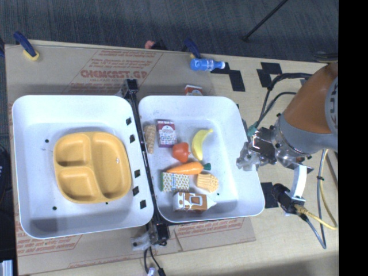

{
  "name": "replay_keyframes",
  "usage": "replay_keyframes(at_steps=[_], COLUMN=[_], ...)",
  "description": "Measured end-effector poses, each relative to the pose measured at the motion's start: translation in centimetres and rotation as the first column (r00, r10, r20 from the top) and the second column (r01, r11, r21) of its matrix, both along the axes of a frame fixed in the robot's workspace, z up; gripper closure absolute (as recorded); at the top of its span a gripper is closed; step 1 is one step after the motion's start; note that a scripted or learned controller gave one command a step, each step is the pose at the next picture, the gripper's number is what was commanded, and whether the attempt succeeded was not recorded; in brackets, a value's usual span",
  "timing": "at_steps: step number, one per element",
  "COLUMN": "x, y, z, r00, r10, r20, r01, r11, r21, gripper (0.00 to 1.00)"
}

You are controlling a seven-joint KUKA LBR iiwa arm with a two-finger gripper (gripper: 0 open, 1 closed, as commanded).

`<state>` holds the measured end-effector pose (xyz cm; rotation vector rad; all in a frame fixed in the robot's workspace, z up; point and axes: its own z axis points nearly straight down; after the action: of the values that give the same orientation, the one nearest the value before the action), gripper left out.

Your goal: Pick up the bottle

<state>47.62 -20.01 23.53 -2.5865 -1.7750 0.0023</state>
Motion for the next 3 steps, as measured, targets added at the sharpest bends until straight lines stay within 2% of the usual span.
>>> replay_keyframes(at_steps=[1,2,3], x=[-0.02,0.03,0.00], y=[-0.31,0.20,-0.29], z=[-0.01,0.68,0.50], r00=[0.982,0.986,0.976], r10=[-0.191,-0.170,-0.217], r20=[0.001,0.003,0.003], r01=[0.191,0.170,0.217], r11=[0.982,0.986,0.976], r21=[-0.003,-0.003,-0.005], gripper=[1.00,1.00,1.00])
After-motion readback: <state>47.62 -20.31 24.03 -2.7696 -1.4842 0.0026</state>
